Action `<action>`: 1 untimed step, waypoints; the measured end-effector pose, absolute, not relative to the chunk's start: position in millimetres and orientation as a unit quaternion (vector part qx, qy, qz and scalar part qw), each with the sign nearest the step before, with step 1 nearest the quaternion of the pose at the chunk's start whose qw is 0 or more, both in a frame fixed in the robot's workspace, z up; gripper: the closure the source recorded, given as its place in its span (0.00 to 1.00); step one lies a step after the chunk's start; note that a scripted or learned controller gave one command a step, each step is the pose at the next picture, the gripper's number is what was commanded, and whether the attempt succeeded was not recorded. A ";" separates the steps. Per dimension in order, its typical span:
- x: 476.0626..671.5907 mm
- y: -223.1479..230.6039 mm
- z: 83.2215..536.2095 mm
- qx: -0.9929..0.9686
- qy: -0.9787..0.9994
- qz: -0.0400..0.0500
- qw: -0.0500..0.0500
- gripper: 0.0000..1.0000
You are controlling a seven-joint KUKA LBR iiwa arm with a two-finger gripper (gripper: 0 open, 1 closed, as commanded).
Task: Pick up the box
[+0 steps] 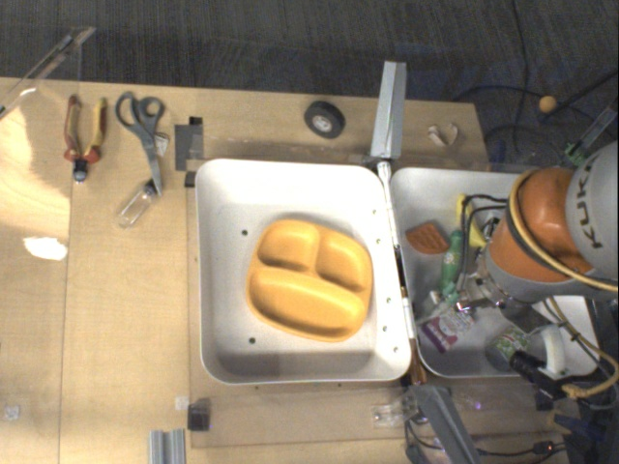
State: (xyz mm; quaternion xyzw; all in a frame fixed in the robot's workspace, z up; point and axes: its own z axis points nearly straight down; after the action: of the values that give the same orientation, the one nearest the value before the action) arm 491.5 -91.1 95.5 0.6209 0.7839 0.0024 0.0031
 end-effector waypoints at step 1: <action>494.1 -90.2 106.4 0.620 0.785 0.004 0.005 1.00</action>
State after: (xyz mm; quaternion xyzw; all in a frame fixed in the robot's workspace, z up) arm 494.1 -90.2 106.4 0.6196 0.7849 0.0041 0.0053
